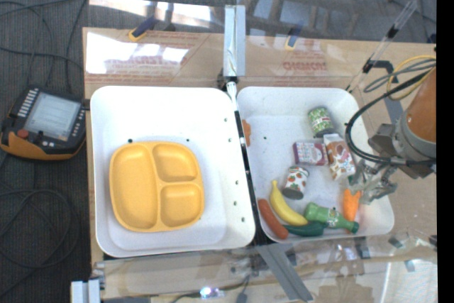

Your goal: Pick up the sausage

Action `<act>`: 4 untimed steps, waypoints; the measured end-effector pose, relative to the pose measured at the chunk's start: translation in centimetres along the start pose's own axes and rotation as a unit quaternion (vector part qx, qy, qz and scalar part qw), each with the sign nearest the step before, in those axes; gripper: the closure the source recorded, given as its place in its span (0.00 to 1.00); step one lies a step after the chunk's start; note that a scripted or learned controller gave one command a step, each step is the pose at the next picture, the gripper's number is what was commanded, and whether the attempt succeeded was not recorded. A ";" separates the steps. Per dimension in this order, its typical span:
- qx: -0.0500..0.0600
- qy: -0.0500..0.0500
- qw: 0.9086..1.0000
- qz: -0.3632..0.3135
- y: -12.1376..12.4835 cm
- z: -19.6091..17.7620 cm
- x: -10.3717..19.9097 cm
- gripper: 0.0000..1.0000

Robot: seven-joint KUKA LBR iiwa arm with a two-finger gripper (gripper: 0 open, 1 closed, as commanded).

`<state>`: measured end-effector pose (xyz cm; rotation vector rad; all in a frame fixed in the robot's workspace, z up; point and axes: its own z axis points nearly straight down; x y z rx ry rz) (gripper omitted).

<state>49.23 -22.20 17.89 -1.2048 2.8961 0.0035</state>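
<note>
The sausage (272, 218) is a reddish-brown link lying at the front left corner of the right bin (273, 104), slanted alongside a yellow banana (284, 204). My gripper (372, 185) hangs over the bin's right edge, well to the right of the sausage and just above an orange carrot (351, 204). Nothing shows in its grasp. The arm's orange band (424, 110) is at the far right.
The right bin also holds a green bottle (330, 216), a dark green vegetable (305, 229), a small can (295, 182), a green can (320, 120) and two small packets (310, 152). A yellow divided plate (157, 185) sits in the left bin (159, 99).
</note>
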 end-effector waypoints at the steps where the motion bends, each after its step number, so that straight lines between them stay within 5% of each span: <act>1: -0.002 0.000 0.968 -0.251 -0.2 1.4 -0.3 1.00; 2: -0.002 -0.001 0.868 -0.497 0.6 1.2 0.5 1.00; 3: -0.003 -0.002 0.744 -0.668 1.5 -1.0 -0.4 1.00; 4: -0.004 -0.002 0.693 -0.721 1.0 0.0 0.0 1.00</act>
